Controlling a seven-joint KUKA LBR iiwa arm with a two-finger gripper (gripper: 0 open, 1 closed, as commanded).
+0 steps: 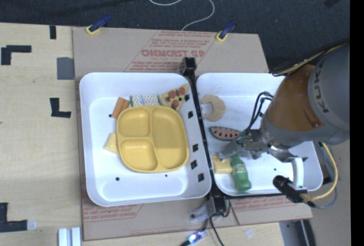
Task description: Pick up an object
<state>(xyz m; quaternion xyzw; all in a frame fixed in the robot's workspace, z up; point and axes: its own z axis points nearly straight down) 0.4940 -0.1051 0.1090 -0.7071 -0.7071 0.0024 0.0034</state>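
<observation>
Cardboard and cable behind the bins
A printed cardboard sheet (170, 51) covers the counter (34, 142), clipped by two clamps; a white cable (182, 3) loops beyond it.

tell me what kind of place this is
Probably a robotics lab set up for grasping trials: a KUKA arm reaches over two white bins of toy food and a yellow divided plate, on cardboard clamped to a bench.

two bins sit side by side on the tabletop (34, 125). the left bin (94, 182) holds a divided plate (152, 138). the right bin (250, 82) holds a bottle (239, 175), with the claw (238, 148) just behind it.
</observation>
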